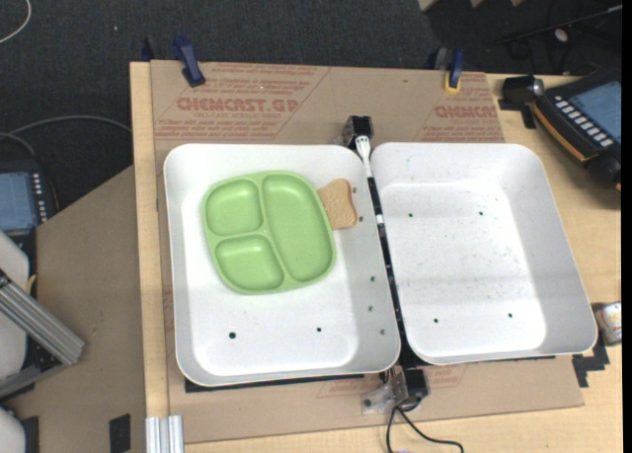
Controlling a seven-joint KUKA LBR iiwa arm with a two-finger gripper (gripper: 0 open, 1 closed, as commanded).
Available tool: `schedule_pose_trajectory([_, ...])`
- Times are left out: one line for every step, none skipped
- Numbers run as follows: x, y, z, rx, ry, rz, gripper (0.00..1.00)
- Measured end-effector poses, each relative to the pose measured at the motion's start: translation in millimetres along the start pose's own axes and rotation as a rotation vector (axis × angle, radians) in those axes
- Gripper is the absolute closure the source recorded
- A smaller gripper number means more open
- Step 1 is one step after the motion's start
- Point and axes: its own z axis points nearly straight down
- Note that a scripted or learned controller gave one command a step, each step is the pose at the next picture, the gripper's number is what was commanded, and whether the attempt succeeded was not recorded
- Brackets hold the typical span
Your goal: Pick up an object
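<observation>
A green divided plate [268,232] with three compartments lies in the left white bin [197,333], toward its upper middle. A small tan, bread-like piece [339,203] rests against the plate's right edge, near the bin's right wall. The right white bin [474,254] holds only small dark specks.
Both bins sit on a cardboard sheet [257,96] clamped at the back by a blue clip [188,59] and a yellow-blue clip [453,72]. A black device with a screen [583,120] lies at the far right. Cables run at the front centre [405,402].
</observation>
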Motion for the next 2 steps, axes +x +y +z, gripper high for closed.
schedule_pose_trajectory([37, 3, 74, -0.001, 0.000, -0.004, 1.00])
schedule_pose_trajectory([23, 25, -38, -0.023, -0.010, -0.002, 1.00])
